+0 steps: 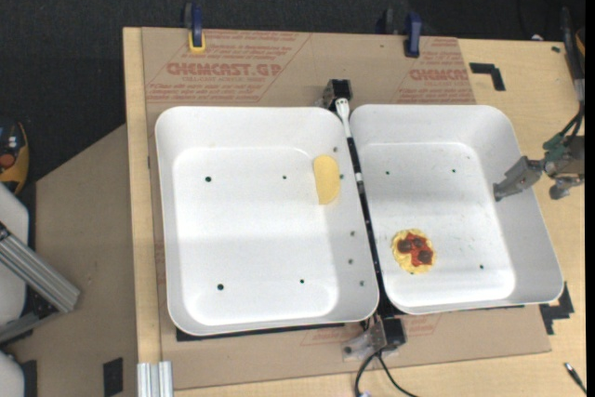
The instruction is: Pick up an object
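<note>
Here, the gripper hangs at the right bin's right rim. Whether its fingers are closed cannot be told. A yellow-red object lies near that bin's front edge.

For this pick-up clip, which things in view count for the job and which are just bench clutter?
Job:
- pale yellow oblong piece, left white bin
- round yellow piece with red topping, right white bin
- tool at the right bin's right rim

Lying about:
- two blue clamps
- brown printed board
</note>
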### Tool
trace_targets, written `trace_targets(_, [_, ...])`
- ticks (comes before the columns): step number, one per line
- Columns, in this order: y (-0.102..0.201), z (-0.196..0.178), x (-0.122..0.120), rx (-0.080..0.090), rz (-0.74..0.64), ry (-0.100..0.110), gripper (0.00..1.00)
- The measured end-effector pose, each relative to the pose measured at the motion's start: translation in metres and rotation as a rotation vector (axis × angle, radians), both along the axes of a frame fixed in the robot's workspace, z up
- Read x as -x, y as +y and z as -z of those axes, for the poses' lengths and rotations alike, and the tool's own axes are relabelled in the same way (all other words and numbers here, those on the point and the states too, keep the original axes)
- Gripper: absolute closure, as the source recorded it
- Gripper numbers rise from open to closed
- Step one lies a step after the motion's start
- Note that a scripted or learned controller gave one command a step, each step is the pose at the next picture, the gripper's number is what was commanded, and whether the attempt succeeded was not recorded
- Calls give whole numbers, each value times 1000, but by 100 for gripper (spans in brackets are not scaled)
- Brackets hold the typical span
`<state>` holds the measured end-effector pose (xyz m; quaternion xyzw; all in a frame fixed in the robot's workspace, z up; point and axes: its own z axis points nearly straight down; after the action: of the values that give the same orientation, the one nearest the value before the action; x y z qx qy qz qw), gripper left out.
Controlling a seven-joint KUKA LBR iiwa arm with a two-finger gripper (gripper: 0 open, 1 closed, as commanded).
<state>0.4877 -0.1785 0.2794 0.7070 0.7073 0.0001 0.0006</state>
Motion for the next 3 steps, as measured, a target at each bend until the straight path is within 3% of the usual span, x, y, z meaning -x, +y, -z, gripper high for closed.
trace_targets(1, [33,80,9,-4,-2,8,0])
trace_targets(2, [0,198,10,-3,4,8,0])
trace_targets(3, [1,182,9,0,2,-1,100])
